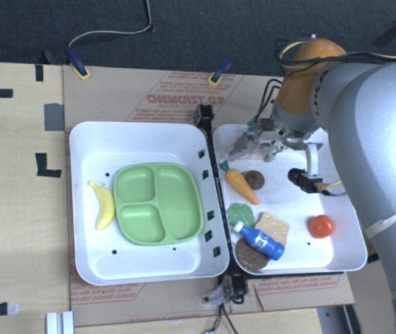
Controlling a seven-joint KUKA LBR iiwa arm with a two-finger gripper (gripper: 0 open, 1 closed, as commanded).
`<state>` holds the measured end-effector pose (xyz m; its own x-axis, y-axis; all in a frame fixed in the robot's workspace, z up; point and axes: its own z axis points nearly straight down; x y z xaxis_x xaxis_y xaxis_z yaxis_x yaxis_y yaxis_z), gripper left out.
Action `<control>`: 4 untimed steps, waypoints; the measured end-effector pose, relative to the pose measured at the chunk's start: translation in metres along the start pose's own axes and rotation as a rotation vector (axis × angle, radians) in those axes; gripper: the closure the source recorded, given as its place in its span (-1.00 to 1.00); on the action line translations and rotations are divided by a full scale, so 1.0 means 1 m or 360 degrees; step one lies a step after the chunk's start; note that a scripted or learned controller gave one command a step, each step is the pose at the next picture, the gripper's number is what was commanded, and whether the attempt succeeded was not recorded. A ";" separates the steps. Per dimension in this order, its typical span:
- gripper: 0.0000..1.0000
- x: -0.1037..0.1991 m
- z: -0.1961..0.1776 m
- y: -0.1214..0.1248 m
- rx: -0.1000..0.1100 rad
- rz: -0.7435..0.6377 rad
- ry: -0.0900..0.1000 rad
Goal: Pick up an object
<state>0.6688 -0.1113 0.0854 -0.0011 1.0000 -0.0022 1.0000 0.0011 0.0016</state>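
The jaws (pixel 234 160) hang low over the right bin's (pixel 344 252) far left corner, just above the carrot (pixel 241 186); whether they are spread or pinched cannot be told, and nothing shows between them. The arm's (pixel 365 138) bulk hides the bin's right rim.

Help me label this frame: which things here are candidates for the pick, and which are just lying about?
In play, right bin: gripper, carrot, brown disc, green piece, cracker, blue bottle, cookie, tomato.

Lying about, left bin: green plate, banana.
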 end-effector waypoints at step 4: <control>1.00 0.006 -0.010 -0.054 -0.0003 0.0001 0.0001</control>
